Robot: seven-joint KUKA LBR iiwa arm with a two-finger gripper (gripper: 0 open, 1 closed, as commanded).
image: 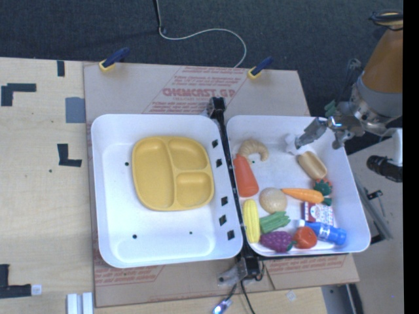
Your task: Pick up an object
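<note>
Right now your metal two-finger gripper (313, 134) hangs over the far right part of the right white bin (357, 195), its jaws angled down and to the left; you cannot tell from this view whether they are spread or closed, and nothing shows between them. Just beside the jaws, toward the bin's near side, lies the tan toy hot dog bun (312, 164). Toward the bin's left wall from there you have the beige croissant (254, 150) and the long red-orange toy pepper (245, 176). Nearer the bin's middle sit the pale round potato-like toy (273, 199) and the orange carrot (304, 193). Along the bin's near edge you see the yellow corn cob (251, 220), the purple grape bunch (277, 241), the red tomato (305, 237) and the blue bottle (327, 232). Left of that bin, the left white bin (111, 175) holds a yellow divided plate (173, 173). Both rest on the cardboard-covered tabletop (190, 93).
</note>
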